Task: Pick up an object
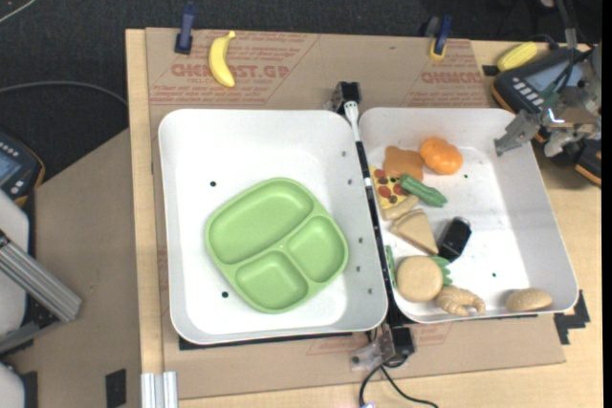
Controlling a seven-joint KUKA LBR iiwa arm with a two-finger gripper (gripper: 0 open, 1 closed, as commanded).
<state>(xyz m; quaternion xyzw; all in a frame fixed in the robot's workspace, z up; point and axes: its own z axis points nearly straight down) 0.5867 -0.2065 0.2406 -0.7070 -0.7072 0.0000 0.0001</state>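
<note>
Camera view shows two white bins side by side. The left bin point(182, 205) carries a green divided plate point(276, 244). The right bin point(526, 205) carries the candidate objects, clustered along its left wall: an orange fruit point(440, 155) at the far end, a pizza slice point(390, 189) and a green pod point(424, 194) below it, then a sandwich wedge point(414, 229), a black block point(452, 238), a round bun point(419, 279), a croissant-like piece point(461, 301) and a tan piece point(528, 300) at the near end.

The gripper point(517, 131) stands at the right bin's far right rim. Jaw opening: cannot tell at this resolution. Nothing is visible between them.

All objects lie to the gripper's left and nearward. The orange fruit is nearest, just left of the gripper. The pod's long axis runs diagonally.
</note>
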